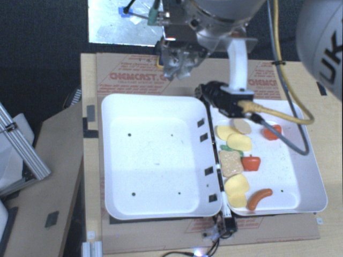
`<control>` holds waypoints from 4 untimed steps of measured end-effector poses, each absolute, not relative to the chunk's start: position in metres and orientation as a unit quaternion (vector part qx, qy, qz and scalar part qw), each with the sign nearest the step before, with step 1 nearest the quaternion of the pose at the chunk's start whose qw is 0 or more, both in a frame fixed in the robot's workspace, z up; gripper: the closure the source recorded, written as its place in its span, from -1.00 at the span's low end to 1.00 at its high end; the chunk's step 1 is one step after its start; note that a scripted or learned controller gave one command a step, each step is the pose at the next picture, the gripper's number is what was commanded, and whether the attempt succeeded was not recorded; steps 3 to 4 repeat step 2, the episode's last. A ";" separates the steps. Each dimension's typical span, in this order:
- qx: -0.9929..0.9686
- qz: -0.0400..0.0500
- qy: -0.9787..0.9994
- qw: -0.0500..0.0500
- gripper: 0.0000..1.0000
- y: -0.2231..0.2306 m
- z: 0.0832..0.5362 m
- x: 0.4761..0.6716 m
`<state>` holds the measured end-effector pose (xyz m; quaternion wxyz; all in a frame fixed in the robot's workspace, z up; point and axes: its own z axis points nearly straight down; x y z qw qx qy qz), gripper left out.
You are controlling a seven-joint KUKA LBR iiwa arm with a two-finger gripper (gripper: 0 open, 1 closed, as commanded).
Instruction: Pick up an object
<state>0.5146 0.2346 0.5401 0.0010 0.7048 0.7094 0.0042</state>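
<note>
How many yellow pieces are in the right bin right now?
4. Two yellow pieces lie toward the far end of the right bin, two more by its near left corner. The arm may hide others.

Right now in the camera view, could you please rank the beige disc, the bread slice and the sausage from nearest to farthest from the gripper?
1. The beige disc, at the far end of the right bin, closest to the gripper.
2. The bread slice, mid-bin beside the dividing wall.
3. The sausage, near the bin's front edge.
</note>
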 end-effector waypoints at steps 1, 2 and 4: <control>0.707 0.001 0.708 0.001 1.00 0.234 0.535 0.529; 0.706 -0.001 0.708 -0.001 1.00 0.234 0.474 0.485; 0.706 -0.001 0.708 -0.001 1.00 0.234 0.474 0.485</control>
